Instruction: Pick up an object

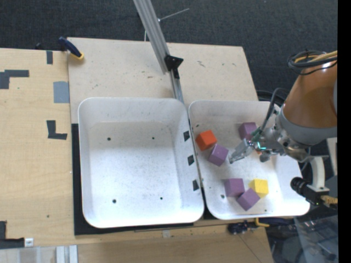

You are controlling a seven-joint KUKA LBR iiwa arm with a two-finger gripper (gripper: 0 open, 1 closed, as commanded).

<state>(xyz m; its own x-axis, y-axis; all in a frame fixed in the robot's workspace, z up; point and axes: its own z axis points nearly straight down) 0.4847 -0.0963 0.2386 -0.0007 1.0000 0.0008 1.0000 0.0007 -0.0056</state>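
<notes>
The right bin point(285, 201) holds several small blocks. An orange cube point(206, 139) lies near its left wall, with a purple cube point(218, 154) just below and right of it. Another purple cube point(248, 130) sits farther back. Near the front lie two more purple cubes point(234, 187) point(248, 199) and a yellow cube point(260, 187). My gripper point(245, 150) hangs over the middle of this bin, between the two upper purple cubes, with its tip close to the right side of the one beside the orange cube. No block is seen held in it.
The left bin point(88, 147) stands beside the right one, sharing a raised middle wall point(192, 158). A slanted metal rail point(156, 34) runs down to the bins' junction. The grey and orange arm point(310, 108) covers the right bin's right edge.
</notes>
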